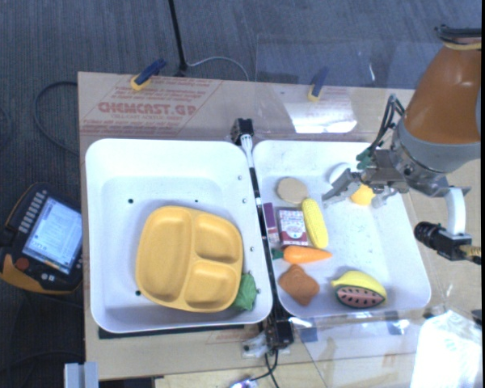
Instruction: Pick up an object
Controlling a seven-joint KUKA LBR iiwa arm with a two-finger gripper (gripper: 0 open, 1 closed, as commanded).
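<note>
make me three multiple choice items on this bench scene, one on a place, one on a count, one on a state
1. Where does the yellow divided tray lie?
A. in the left bin
B. in the right bin
C. on the floor

2. How many compartments does the tray have?
A. one
B. three
C. six

3. What is between the jaws of the gripper?
A. the carrot
B. the corn cob
C. a small yellow object

Answers:
1. A, the tray rests in the left bin, away from the toy food.
2. B, ridges split it into one long section and two smaller ones.
3. C, the small yellow object sits between the jaws, while the carrot and corn cob lie in the right bin.
</note>
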